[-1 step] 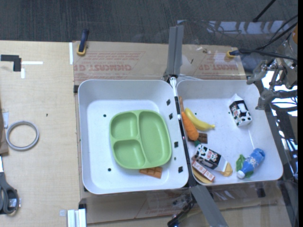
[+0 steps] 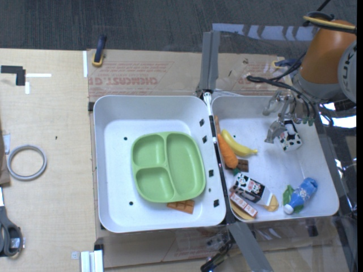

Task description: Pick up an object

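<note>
My gripper (image 2: 282, 132) hangs over the far part of the right bin (image 2: 323, 163), below the orange band of the arm. A small black-and-white spotted toy (image 2: 291, 142) sits right at its tip, on its right side; whether it is gripped cannot be made out. Further left in that bin lie a yellow banana (image 2: 240, 147), an orange carrot (image 2: 228, 154) and a small brown block (image 2: 243, 165). Near the front are a black-and-white carton (image 2: 249, 188), a yellow wedge (image 2: 273, 203) and a blue bottle with a green end (image 2: 299, 195).
The left bin (image 2: 108, 152) holds a green divided plate (image 2: 168, 166) and a brown waffle piece (image 2: 182, 206) at its front. On the bench to the left lie a tape roll (image 2: 25, 162) and scissors (image 2: 8, 239). A grey post (image 2: 207, 61) stands behind the bins.
</note>
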